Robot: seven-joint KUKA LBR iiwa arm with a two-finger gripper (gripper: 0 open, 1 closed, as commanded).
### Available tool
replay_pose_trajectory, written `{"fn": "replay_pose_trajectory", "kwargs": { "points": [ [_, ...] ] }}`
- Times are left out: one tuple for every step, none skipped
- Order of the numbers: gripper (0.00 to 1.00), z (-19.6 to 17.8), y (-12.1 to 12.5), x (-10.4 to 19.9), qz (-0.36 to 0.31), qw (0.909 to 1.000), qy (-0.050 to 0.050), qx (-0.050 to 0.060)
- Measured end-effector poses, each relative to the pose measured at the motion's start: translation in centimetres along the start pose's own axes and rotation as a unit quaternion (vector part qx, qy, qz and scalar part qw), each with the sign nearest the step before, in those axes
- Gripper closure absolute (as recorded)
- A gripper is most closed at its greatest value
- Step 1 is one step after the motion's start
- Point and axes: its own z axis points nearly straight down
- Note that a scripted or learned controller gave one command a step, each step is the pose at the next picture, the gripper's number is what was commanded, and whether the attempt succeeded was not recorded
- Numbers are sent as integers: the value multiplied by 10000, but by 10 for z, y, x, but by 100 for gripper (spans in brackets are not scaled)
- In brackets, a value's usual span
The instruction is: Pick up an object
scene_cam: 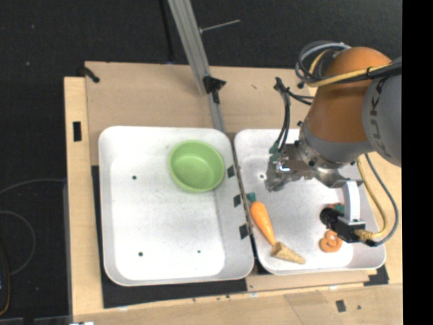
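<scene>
From the fixed camera above the worktop (149, 100), the left bin (135, 249) holds a green bowl (197, 166) toward its far right corner, and the right bin (304, 212) holds the likelier targets: a toy carrot (262, 222) lying along the bin's left wall near its front, a tan cone-shaped piece (288, 253) just beside the carrot's tip at the front edge, and a small orange ring-like item (331, 242) near the front right corner. The pincer (281, 175) hangs over the far left part of the right bin, under the orange wrist, apart from every object; whether it stands wide or narrow I cannot tell, since the wrist body hides it. To do the pick well, I would judge the carrot the best choice: bring the pincer toward the bin's front, straddle the carrot across its thick middle, and keep clear of the bin wall that it lies against.
</scene>
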Motion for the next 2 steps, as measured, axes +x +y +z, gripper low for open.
{"fn": "replay_pose_trajectory", "kwargs": {
  "points": [
    [100, 14, -1, 44, 12, 10000, -9, 17],
    [100, 14, -10, 107, -9, 10000, 5, 19]
  ]
}}
